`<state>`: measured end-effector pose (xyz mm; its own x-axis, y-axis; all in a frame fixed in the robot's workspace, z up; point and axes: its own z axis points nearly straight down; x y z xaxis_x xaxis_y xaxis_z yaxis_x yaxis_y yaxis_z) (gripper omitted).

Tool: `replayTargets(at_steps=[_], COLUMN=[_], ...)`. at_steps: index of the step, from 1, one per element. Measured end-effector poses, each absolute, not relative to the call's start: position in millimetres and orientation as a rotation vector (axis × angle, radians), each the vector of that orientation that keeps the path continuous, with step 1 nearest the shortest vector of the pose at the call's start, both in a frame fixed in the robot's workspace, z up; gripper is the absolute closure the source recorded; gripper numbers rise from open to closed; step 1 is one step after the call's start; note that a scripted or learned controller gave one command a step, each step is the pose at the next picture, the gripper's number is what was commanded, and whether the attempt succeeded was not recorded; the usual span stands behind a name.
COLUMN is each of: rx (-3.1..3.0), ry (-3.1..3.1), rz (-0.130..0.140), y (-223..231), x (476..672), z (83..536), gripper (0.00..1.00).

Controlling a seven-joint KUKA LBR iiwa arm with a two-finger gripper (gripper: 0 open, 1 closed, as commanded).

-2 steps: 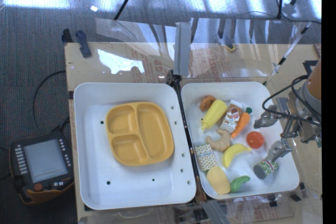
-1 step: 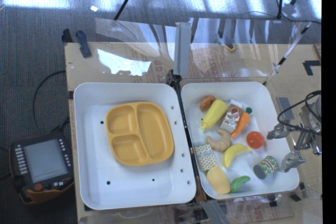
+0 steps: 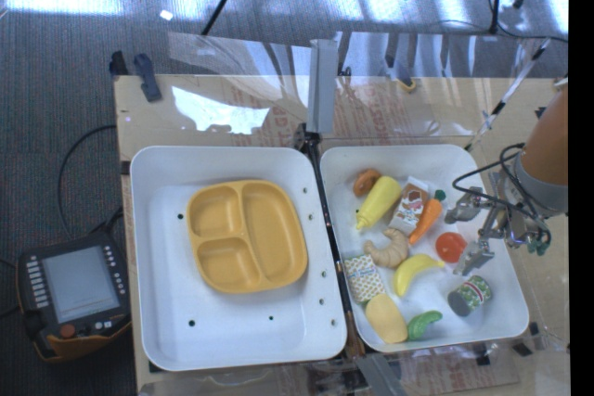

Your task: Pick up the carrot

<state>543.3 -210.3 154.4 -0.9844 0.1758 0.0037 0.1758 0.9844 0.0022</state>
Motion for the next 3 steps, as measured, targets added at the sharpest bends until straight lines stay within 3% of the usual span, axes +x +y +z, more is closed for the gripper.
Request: replayTargets(at_steps=[1,2,3], rx=[-0.204,-0.451,-0.448], ry=[-3.161,-3.135,-3.145], rz=[0.006,0.004,0.007], y=[-189,-211,-204], x=[616.0,639.5,627.4], z=[110,104,106], gripper=[0.00,0.00,0.00])
